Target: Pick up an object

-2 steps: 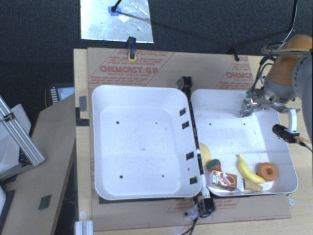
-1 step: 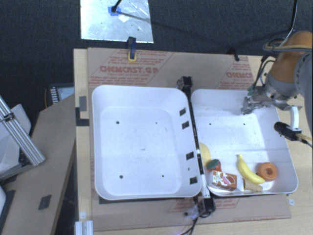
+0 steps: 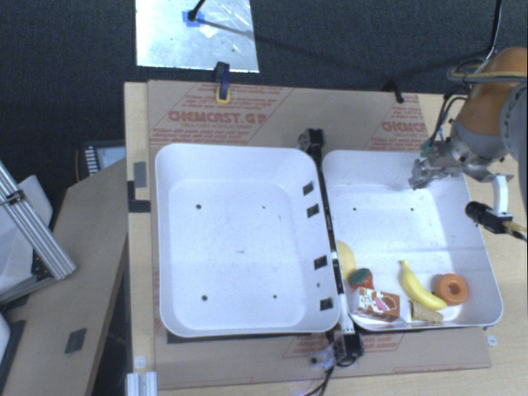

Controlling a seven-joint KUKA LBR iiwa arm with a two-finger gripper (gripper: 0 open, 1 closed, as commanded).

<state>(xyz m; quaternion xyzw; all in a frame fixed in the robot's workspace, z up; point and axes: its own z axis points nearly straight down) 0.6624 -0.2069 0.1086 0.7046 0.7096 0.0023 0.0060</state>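
Up at two o'clock, the gripper [image 3: 422, 174] hangs over the right bin [image 3: 388, 221]; whether it is spread I cannot tell. Banana [image 3: 417, 285], donut [image 3: 451, 288] and packet [image 3: 378, 304] cluster at five o'clock.

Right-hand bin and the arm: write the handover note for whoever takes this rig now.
Gripper: over the far part of the right bin, nothing visibly held; finger state not readable.
Objects: all bunched at the right bin's near edge. Banana lies beside an orange ring; a small red and white packet sits near the divider, with a red and green piece and a yellow piece just beyond it.
Done: no object picked up yet.
Left: bring the gripper to the near edge, grasp one object, lift.
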